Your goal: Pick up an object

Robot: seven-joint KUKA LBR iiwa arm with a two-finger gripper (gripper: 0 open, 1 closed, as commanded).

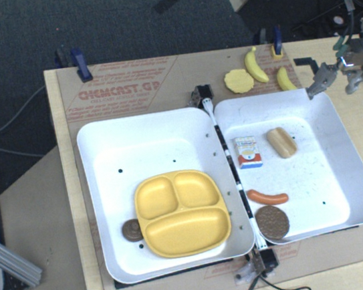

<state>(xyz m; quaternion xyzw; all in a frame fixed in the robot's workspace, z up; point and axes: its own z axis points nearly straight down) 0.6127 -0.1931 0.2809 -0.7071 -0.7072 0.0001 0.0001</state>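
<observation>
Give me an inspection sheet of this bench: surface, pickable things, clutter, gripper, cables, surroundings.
Surface: cardboard-topped bench bearing left bin and right bin, side by side.
Job's things: left bin holds a yellow tray and a brown disc touching its left edge. Right bin holds a small carton, bread roll, sausage and dark cookie.
Clutter: two bananas and a yellow slice on the bench behind the right bin.
Gripper: gripper at the right bin's far corner, holding nothing visible.
Cables: one cable left of the bench, one at its front.
Surroundings: dark carpet; blue clamps.
</observation>
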